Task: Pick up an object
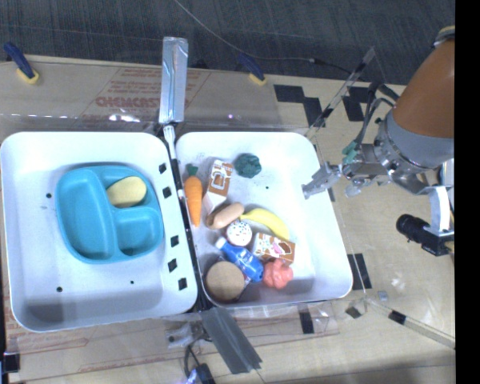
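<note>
Here's the arm coming in from the table's right edge, and the gripper hangs just over the right rim of the right bin, not yet down among the goods. How wide the jaws stand, I cannot tell from up here; nothing is seen held.

Plenty to choose from. The right bin carries a carrot along its left wall, a small carton beside it, a teal lump toward the far side, then a bread roll, a banana, a white round piece, a blue bottle, a printed box, a red lump and a brown ball crowded at the near edge. Over in the left bin, a blue tray holds a yellow potato.

This looks like the approach, nothing picked yet. The teal lump stands apart from the pile and nearest the gripper, so it seems the cleanest target. Next move, as I read it: shift left over the bin, line up above one item, drop straight down, and close. The near cluster is tightly packed, so a descent there risks nudging neighbours.
</note>
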Motion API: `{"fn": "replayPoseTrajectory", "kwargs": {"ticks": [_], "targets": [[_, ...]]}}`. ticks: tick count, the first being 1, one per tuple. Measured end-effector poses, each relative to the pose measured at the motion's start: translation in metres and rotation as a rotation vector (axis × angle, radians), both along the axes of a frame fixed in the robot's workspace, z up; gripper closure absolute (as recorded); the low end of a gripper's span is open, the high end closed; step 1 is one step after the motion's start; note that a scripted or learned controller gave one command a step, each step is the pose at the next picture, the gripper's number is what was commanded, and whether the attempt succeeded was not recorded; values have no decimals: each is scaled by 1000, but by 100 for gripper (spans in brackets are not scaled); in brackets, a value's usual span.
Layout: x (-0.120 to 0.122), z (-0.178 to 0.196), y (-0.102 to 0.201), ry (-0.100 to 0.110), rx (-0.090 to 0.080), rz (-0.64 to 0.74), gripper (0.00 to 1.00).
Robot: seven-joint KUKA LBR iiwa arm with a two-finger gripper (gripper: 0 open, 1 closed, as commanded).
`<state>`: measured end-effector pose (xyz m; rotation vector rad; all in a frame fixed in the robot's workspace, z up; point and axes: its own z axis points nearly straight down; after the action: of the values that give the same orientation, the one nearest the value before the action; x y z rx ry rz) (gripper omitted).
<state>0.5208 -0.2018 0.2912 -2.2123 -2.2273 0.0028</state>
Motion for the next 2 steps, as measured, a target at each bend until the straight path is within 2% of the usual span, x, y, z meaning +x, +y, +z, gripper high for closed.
{"fn": "replayPoseTrajectory", "kwargs": {"ticks": [1, 2], "targets": [[-45, -118, 31, 8, 3, 35, 0], [29, -197, 51, 1, -1, -76, 0]]}}
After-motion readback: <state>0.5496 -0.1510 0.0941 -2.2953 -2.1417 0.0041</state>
